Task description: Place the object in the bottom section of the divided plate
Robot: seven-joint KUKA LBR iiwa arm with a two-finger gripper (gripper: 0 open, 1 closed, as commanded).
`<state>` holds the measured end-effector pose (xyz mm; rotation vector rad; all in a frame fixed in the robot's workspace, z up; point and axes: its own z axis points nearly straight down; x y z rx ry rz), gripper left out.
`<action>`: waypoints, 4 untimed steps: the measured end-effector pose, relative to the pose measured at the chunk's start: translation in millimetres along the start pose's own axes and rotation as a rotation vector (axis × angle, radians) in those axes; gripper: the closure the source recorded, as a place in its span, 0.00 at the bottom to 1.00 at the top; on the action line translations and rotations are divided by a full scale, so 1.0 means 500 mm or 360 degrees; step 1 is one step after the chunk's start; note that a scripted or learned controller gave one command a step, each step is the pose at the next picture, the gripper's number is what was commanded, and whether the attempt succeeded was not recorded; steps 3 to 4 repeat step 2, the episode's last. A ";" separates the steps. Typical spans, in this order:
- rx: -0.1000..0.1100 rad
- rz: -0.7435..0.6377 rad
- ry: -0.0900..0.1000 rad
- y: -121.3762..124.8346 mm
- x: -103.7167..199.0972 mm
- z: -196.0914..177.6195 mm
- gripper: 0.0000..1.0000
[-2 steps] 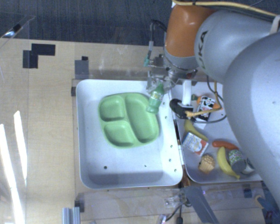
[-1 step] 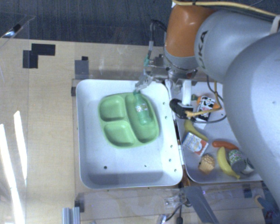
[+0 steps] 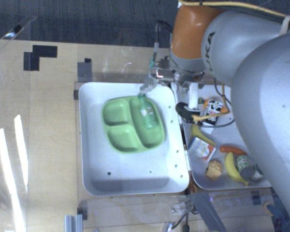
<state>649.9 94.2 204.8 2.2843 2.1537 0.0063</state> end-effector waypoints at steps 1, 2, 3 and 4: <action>0.0000 0.0000 0.0000 0.000 0.000 0.000 0.00; 0.0000 0.0000 0.0000 0.000 0.000 0.000 0.00; 0.0000 0.0000 0.0000 0.000 0.000 0.000 0.00; 0.0000 0.0000 0.0000 0.000 0.000 0.000 0.00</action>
